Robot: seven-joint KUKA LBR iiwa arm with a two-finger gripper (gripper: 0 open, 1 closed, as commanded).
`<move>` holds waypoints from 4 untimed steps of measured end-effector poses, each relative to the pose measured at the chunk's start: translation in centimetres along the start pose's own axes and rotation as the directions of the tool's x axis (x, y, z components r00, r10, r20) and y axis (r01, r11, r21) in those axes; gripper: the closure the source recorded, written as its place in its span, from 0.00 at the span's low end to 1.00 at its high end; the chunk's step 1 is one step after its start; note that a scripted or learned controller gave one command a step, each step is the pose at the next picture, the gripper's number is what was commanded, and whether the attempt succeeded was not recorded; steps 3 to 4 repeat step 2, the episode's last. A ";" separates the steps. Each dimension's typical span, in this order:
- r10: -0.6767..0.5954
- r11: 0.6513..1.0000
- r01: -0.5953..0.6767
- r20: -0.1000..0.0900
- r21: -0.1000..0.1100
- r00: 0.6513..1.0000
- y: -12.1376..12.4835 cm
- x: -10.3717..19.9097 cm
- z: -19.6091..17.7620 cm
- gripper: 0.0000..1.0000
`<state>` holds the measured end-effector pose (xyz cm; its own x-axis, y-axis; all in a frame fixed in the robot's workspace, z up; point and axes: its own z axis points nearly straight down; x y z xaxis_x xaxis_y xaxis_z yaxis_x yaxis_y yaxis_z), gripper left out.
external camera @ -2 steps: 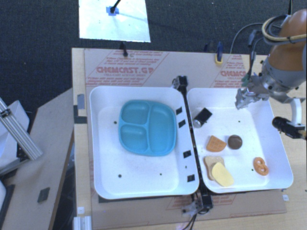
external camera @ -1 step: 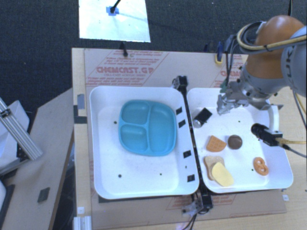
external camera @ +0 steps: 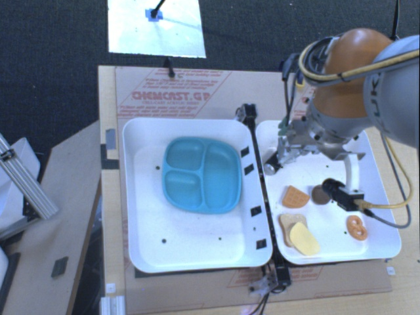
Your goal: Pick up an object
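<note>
Several toy foods lie in the right bin [external camera: 380, 241]: an orange waffle piece [external camera: 295, 196], a brown round piece [external camera: 319, 195], a small pretzel [external camera: 357, 228], and a yellow slice [external camera: 304, 239] resting on a tan bread slice [external camera: 289, 222]. My gripper [external camera: 274, 161] hangs low over the upper left part of the right bin, close to the divider between the bins. It is above and left of the waffle piece, apart from it. I see no object in it. The arm's body hides the back of the right bin.
A blue divided plate [external camera: 200, 175] lies in the left bin [external camera: 147, 241]. A black cable fitting [external camera: 342, 195] juts over the right bin beside the brown piece. Bare bin floor shows between the gripper and the foods.
</note>
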<state>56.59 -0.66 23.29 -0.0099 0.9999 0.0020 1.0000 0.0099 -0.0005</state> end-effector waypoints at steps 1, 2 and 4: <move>0.000 1.000 0.000 0.000 0.000 1.000 -0.7 4.9 1.2 1.00; -0.001 1.000 0.001 0.000 0.000 1.000 -1.9 9.5 0.7 1.00; -0.001 1.000 0.001 0.000 0.000 1.000 -1.9 9.5 0.7 1.00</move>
